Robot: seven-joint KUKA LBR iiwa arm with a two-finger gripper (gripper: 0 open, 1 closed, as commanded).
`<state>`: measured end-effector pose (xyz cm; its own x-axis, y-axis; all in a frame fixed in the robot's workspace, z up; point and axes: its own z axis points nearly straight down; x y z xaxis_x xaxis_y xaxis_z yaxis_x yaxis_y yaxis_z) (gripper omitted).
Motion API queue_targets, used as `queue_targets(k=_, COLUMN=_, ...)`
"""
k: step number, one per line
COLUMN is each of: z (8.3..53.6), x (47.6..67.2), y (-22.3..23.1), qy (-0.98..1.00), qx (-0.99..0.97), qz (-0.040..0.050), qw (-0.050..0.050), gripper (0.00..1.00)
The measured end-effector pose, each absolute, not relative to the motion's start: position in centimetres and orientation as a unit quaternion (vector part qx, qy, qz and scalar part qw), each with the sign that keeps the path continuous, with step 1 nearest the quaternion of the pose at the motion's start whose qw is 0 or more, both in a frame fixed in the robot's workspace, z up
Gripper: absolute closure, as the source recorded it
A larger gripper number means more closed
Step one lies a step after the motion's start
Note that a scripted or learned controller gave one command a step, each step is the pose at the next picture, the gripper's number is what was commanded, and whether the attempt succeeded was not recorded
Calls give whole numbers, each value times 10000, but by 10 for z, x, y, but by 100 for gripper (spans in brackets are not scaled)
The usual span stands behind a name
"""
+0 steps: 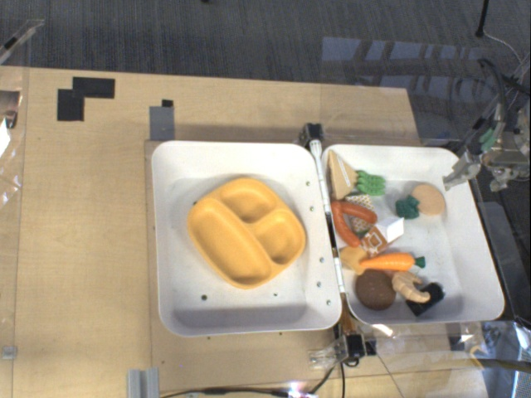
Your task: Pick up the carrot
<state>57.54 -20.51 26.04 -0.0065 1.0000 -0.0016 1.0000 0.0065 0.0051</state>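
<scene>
The carrot (388, 263) is orange with a small green stub at its right end. It lies flat and roughly left to right in the lower middle of the right bin (465, 247). Its left end touches a yellow piece (352, 258). A brown round piece (376, 290) and a beige mushroom-shaped toy (406, 284) sit just in front of it. A red and orange hot-dog toy (355, 219) lies just behind it to the left.
The left bin (178, 305) holds a yellow divided plate (246, 232). Further back in the right bin are a pale wedge (338, 176), a green leafy toy (371, 183), a teal piece (408, 207) and a tan disc (429, 199). A black piece (428, 293) lies near the front.
</scene>
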Motion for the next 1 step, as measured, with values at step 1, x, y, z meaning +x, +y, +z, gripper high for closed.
queue_targets(k=1, z=181, x=487, y=-206, qy=7816, qx=6237, qz=3, qw=12, gripper=0)
